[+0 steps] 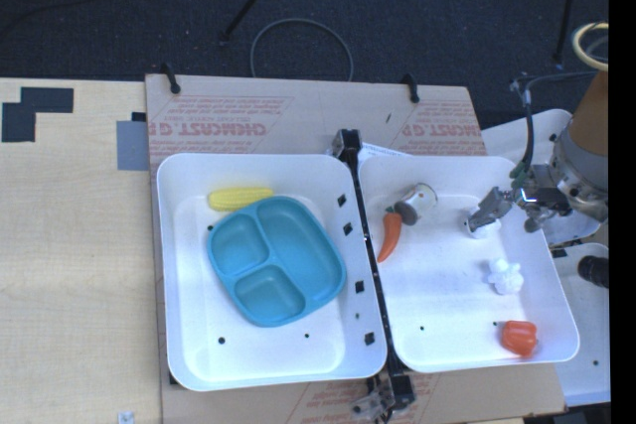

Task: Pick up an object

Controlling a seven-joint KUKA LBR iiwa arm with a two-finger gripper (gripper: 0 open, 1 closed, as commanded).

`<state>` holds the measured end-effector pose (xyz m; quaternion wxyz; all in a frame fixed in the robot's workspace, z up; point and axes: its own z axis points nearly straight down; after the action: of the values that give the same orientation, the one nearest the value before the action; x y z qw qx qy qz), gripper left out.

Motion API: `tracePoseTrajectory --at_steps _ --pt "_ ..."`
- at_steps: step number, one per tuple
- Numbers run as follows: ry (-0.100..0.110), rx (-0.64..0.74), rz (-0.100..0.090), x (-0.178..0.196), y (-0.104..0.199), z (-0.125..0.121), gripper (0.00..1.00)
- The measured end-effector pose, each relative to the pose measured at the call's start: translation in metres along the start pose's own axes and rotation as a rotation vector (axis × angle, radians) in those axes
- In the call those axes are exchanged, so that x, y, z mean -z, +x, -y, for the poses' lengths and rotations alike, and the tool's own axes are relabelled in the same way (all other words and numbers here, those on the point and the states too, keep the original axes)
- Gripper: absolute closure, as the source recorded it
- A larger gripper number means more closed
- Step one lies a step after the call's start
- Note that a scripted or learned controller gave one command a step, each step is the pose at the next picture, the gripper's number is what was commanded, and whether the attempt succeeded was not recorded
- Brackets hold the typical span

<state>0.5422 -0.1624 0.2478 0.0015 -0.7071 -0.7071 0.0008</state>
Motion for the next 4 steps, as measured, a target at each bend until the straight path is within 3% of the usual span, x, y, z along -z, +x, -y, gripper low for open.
tracePoseTrajectory --at_steps 2,3,4 --pt "0.006 0.000 -0.002 -0.124 0.003 0.000 0.00" --pt "0.001 -0.002 -0.001 -0.162 0.004 0.000 0.00" --pt "-0.001 -0.006 0.000 -0.150 0.003 0.000 1.00"
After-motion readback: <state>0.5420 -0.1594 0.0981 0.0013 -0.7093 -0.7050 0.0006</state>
